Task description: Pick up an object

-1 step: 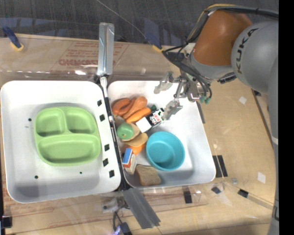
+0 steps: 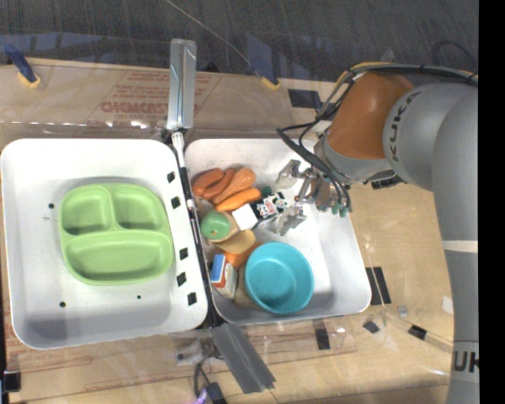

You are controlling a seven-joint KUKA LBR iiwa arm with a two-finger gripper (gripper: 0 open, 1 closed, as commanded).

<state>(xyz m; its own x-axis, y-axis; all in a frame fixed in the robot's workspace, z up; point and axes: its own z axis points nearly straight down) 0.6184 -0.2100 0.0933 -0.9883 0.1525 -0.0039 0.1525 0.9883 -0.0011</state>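
— Two bins; which one has the gripper [image 2: 293,199] in it?
— Right bin [image 2: 345,263], above the blue bowl [image 2: 279,277]. Whether it is apart or together, I cannot tell.
— And the objects?
— Orange carrots [image 2: 227,185], a green ball [image 2: 216,225] and a white block [image 2: 244,216] lie up-left of the bowl, near the gripper.

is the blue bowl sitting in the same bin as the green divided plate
No, the blue bowl sits in the right bin, while the green divided plate lies in the left bin.
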